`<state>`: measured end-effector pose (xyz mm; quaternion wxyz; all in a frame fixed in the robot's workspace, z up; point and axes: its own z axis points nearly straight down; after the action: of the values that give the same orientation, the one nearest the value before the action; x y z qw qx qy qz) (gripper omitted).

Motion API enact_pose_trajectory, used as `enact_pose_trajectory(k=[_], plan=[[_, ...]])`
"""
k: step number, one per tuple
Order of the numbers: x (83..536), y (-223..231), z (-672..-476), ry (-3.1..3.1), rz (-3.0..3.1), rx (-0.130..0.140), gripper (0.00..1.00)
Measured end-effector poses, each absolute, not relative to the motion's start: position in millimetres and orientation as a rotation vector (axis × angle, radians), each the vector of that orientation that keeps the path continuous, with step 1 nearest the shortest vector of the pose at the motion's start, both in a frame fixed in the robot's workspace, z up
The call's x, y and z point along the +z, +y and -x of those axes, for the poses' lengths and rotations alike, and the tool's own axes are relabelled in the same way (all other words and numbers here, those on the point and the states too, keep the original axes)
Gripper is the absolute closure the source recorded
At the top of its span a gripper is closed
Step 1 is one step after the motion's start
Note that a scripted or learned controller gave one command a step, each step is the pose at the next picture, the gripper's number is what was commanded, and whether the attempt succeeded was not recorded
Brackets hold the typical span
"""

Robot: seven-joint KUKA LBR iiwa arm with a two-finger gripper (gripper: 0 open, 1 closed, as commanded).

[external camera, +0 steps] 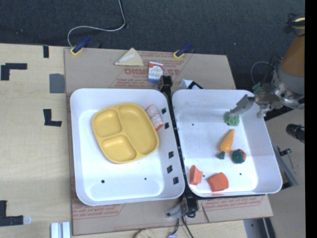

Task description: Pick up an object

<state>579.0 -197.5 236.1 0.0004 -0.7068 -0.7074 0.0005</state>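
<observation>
My gripper (251,108) hangs over the upper right part of the right bin (208,108). Its fingers (242,104) are spread open and nothing is between them. A small green broccoli piece (231,118) lies just below and left of the left finger. Further down the bin lie an orange carrot (227,140), a green and red round toy (238,156), a small orange-red block (196,175) and a red-orange chunk (218,181).
The left bin (89,182) holds a yellow divided plate (125,132) and a pinkish wrapped item (155,117) near the divider. Behind the bins on the cardboard stand a small carton (155,72) and a pale wedge (130,57).
</observation>
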Motion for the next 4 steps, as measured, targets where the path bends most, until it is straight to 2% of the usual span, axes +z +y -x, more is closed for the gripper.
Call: enact_pose_trajectory(k=[1, 2, 3, 4], plan=[[155, -224, -525.8, -2.22, 2.22, 0.003, 0.0], [86, -179, -527.6, -2.223, 2.222, 0.0, 0.0], [97, -180, -528.5, -2.227, 2.226, 0.0, 1.0], [96, -180, -528.4, -2.227, 2.226, 0.0, 0.0]])
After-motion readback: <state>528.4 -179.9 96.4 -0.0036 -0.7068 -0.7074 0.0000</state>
